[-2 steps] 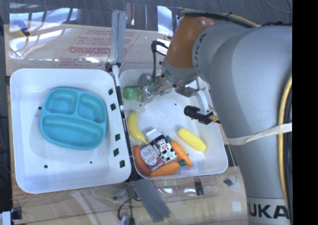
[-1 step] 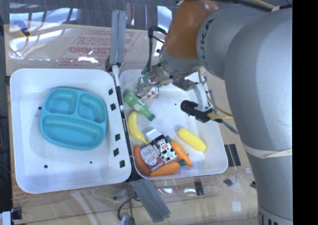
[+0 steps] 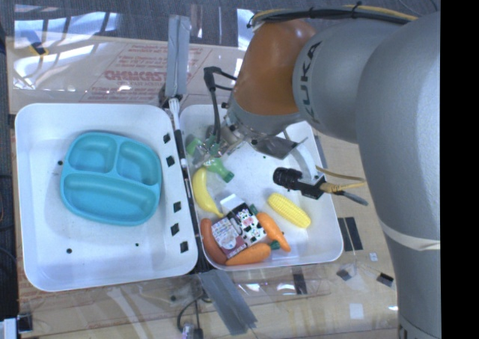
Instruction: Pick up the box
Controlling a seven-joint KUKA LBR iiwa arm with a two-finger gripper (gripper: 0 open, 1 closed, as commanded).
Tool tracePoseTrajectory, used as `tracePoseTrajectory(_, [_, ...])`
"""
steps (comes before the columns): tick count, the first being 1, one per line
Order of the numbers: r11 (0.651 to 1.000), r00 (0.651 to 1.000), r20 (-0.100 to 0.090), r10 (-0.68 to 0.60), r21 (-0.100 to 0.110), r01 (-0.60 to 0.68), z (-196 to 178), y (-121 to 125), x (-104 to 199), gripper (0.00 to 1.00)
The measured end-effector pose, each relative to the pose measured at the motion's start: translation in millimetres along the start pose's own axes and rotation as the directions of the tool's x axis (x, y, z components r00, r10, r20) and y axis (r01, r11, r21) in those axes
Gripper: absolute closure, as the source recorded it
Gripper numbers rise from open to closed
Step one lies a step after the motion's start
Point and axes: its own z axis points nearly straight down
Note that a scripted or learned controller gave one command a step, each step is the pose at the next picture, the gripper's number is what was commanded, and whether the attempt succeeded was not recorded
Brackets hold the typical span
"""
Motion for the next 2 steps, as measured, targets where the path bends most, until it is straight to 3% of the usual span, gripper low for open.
tracePoseTrajectory(1, [1.0, 1.0, 0.003, -0.011, -0.003, 0.011, -110, -3, 18, 1.0])
tracePoseTrajectory(2, [0.97, 0.97, 0.002, 0.245, -0.002, -0.245, -135, -30, -27, 1.0])
